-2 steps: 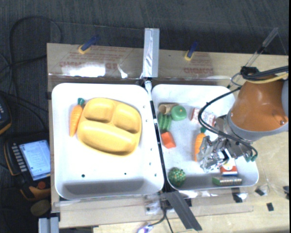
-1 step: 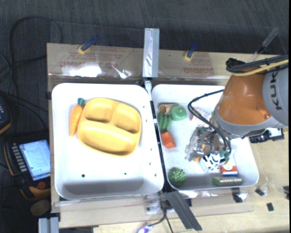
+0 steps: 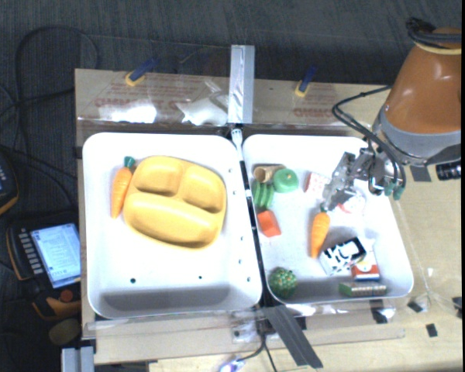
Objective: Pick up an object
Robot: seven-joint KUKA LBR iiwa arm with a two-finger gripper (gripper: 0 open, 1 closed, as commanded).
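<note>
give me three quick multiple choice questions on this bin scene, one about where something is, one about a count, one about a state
1. Where does the yellow divided tray lie?
A. in the left bin
B. in the right bin
C. on the bench outside both bins

2. How many toy carrots are in the two bins together?
A. none
B. two
C. five

3. How does the gripper stand relative to the carrot in the right bin?
A. far off over the left bin
B. just above the carrot's top end, low in the right bin
C. lifted high with the carrot hanging well clear of the bin

Answers:
1. A, the tray sits in the left bin.
2. B, one carrot lies beside the tray, one in the right bin.
3. B, the gripper is at the carrot's upper tip, and the carrot lies on the floor of the right bin.
</note>
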